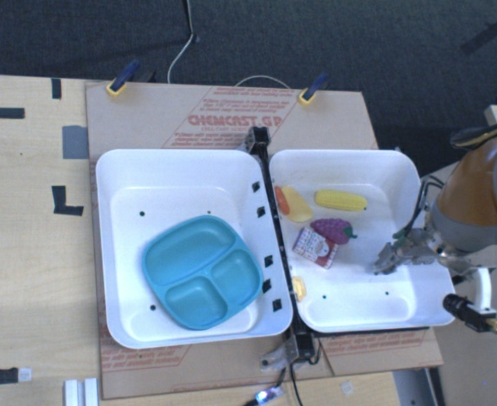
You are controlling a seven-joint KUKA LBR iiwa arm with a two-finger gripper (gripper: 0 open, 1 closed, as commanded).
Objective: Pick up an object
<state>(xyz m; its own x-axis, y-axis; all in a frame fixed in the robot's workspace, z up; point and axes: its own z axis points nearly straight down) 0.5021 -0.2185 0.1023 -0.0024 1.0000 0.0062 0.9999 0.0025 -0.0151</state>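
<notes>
The right bin holds a yellow corn cob, a purple grape bunch, a small red and white carton and an orange and yellow piece near its left wall. A small yellow item lies at the bin's lower left. My gripper hangs low at the right side of this bin, to the right of the carton and grapes, with nothing visible between its fingers. The arm's orange band sits over the bin's right rim.
The left bin holds a blue divided plate. A black divider with clips runs between the bins. Cardboard lies under both bins, clamped at the back. A cable trails at the back.
</notes>
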